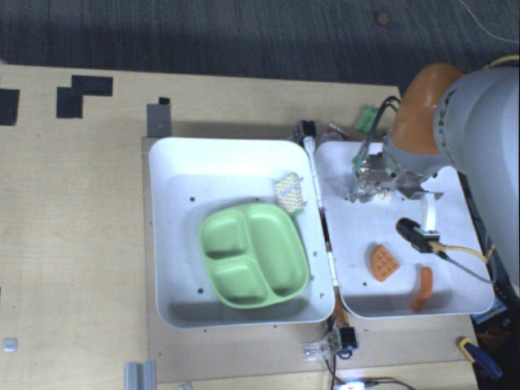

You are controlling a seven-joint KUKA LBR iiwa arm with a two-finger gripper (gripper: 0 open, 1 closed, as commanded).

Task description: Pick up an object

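The pale wooden tabletop point(73, 242) takes up most of the view, with a strip of dark carpet point(203, 15) beyond its far edge and a few black tape marks point(81, 94) at its upper left. The grey arm point(479, 128) comes in from the right, its orange band turned toward the camera, and bends down over the right bin.

The two white bins sit side by side with their inner rims touching. The left bin point(175, 177) holds a green plate point(253, 254) with three compartments. The plate lies flat on the bin floor, turned a little askew, nearer the front wall and the right wall than the others. The right bin point(341, 218) has the arm's end over its far half.

The pincer point(374, 187) points down into the far left part of the right bin, close to the bin floor. From this angle I cannot tell whether it is wide or narrow, or whether it grips anything.

An orange waffle point(384, 262) lies on the floor of the right bin, in front of the pincer and apart from it. An orange-red sausage point(421, 288) lies near the waffle toward the front right corner, not touching it. A small patterned scrap point(289, 192) rests in the left bin, just beyond the plate's far right corner and beside the bin's right wall.
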